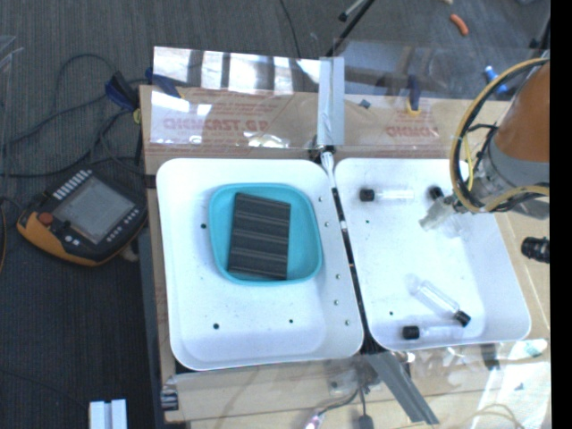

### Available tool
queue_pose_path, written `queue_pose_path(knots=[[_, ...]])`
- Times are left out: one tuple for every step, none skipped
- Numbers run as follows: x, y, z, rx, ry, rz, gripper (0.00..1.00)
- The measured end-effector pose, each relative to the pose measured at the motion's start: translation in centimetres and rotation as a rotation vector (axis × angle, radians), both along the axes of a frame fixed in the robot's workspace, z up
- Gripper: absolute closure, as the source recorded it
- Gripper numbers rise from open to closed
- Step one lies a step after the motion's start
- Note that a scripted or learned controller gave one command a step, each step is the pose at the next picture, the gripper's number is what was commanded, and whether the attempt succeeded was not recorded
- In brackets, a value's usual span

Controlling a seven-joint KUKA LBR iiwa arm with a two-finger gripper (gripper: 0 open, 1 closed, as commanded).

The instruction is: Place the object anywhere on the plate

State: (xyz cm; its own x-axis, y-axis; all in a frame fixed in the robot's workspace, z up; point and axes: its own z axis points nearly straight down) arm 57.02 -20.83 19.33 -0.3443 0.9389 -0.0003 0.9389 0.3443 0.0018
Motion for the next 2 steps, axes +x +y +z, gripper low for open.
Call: queue_pose_path(knots=[[0.0,0.0,0.0,0.0,0.0,0.0,0.0],[-2.7,-1.2,7.6,-0.003,0.001,-0.096,0.0]])
